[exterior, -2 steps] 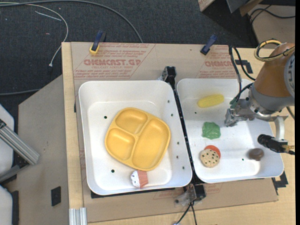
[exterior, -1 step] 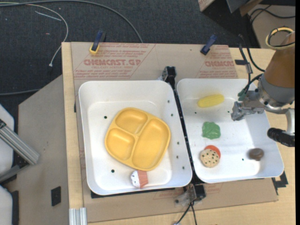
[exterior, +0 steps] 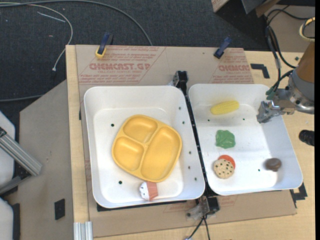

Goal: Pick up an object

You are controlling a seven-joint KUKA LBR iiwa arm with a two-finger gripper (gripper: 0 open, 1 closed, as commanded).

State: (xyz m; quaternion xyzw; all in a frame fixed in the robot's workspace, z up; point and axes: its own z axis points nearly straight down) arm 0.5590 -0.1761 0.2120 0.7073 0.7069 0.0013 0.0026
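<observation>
In the right bin (exterior: 285, 139) lie a yellow corn cob (exterior: 224, 107) at the back, a green leafy piece (exterior: 225, 138) in the middle, a round cookie with a red edge (exterior: 224, 167) toward the front and a small brown lump (exterior: 272, 164) at the front right. My gripper (exterior: 265, 112) hangs over the bin's right rear part, right of the corn cob and apart from it. Nothing shows between its fingers.
The left bin (exterior: 97, 134) holds a yellow divided plate (exterior: 146, 147) and a small white and red item (exterior: 147, 191) at its front. Black clamps (exterior: 180, 77) join the bins. Blue clips (exterior: 104, 44) pin the cardboard base at the back. Cables run along the right.
</observation>
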